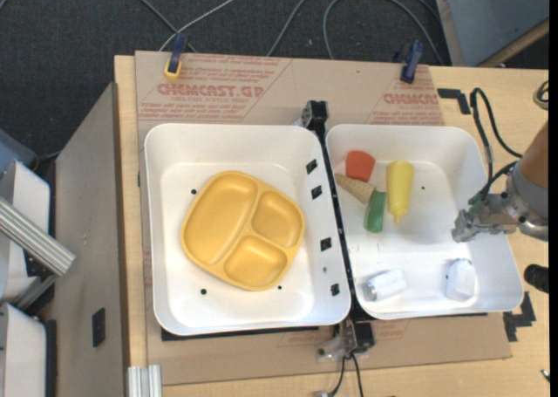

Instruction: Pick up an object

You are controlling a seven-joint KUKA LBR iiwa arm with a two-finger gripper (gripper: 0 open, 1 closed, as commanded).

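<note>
In the right bin (488, 295), two small white objects (384, 283) (460, 279) lie nearest the camera. The gripper (471, 222) sits at the bin's right wall; whether anything is held cannot be told. Farther back lie a green piece (375, 211), yellow bottle (399, 188), tan wedge (354, 186) and red block (360, 164). The left bin (166, 212) holds a yellow divided tray (242, 229).

2 bins sit side by side on the table (96, 238). The left bin (166, 282) holds a divided tray (242, 229). In the right bin (410, 137), a block (360, 165), a wedge (353, 187), a stick (375, 211) and a bottle (399, 189) cluster toward the far left. 2 small objects (384, 284) (459, 280) lie along the near wall. The gripper (464, 227) hangs over that bin's right edge.
</note>
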